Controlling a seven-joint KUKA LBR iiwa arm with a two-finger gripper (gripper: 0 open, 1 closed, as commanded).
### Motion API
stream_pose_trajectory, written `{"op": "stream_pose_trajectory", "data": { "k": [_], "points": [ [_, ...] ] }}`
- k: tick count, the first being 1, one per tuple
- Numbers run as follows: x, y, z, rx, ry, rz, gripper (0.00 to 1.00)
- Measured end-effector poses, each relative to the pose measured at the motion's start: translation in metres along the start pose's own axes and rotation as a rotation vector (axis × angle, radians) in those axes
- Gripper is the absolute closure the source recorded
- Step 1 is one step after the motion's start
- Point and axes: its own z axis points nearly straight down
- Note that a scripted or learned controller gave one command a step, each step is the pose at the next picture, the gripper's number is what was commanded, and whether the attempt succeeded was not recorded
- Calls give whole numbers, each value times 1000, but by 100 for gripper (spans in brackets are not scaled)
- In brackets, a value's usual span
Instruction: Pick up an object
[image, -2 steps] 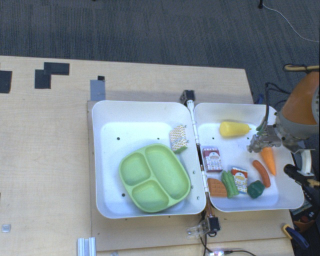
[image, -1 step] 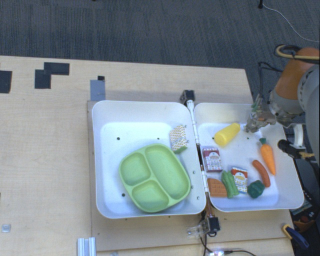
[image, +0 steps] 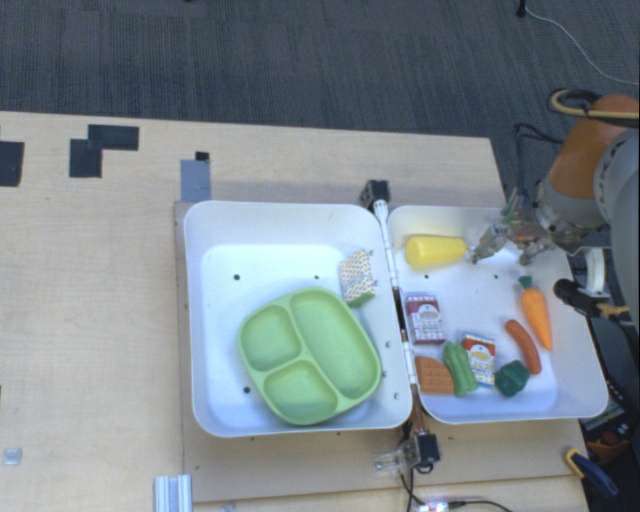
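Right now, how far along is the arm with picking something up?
Nothing looks picked up yet: the yellow plastic corn-shaped toy, the orange toy carrot and the rest lie in the right white bin. In hand: the gripper hangs low beside the yellow toy. Left: closing on an item and lifting it.

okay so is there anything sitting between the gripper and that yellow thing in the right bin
Nothing visible does. The gripper sits at the top of the right bin, just right of the yellow object, with bare white floor between them. The carrot and the other toy foods lie lower down in the bin, off that line.
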Motion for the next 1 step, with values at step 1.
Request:
{"op": "stream_pose_trajectory", "data": {
  "k": [1],
  "points": [
    [36,-107,-1,-3,-5,5,0]
  ]
}}
